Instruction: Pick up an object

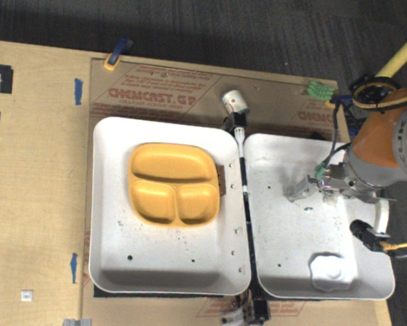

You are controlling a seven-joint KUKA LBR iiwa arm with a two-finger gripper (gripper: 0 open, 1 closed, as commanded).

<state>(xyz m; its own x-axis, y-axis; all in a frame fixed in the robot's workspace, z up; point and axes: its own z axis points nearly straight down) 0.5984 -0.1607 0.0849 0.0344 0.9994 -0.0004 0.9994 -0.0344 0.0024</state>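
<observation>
Yellow divided tray (pixel 175 184) lies in the left bin (pixel 107 199), toward its upper middle, well apart from the gripper (pixel 300 189), which hangs over the upper part of the right bin (pixel 371 282). You can also see a small white lid-like object (pixel 329 267) resting near the right bin's lower right corner; it blends into the white floor, so what it is stays uncertain. Whether the fingers are spread or closed you cannot tell from this slanted view, and nothing shows between them. Judge this as the approach step: no grasp has been made, and the gripper sits above bare bin floor, not over either object. Your next move calls for choosing a target. The white object is nearer and would need a shift toward the lower right corner, then a descent; the tray would need a reach across the divider between the bins.
</observation>
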